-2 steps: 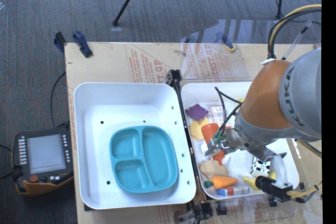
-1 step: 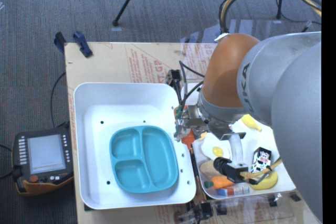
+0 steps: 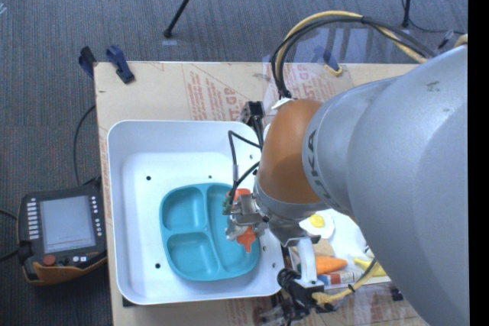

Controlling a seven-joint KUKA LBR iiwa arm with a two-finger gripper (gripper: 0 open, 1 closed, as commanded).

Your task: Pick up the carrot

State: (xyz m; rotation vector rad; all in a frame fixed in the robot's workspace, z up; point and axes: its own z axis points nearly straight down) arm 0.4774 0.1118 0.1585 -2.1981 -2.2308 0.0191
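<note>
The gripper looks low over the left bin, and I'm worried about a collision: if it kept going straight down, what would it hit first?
Most likely the blue divided tray: the gripper hangs over its right-hand compartments with a small orange piece at its tip. Depth is unclear from this slanted view.

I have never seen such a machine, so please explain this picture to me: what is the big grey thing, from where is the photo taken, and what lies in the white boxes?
The grey shape with the orange band is a robot arm, reaching in from the right. One camera looks down on it from above. Its gripper hangs over a blue tray in the left bin. A carrot and a toy egg lie in the right bin, apart from the gripper.
</note>
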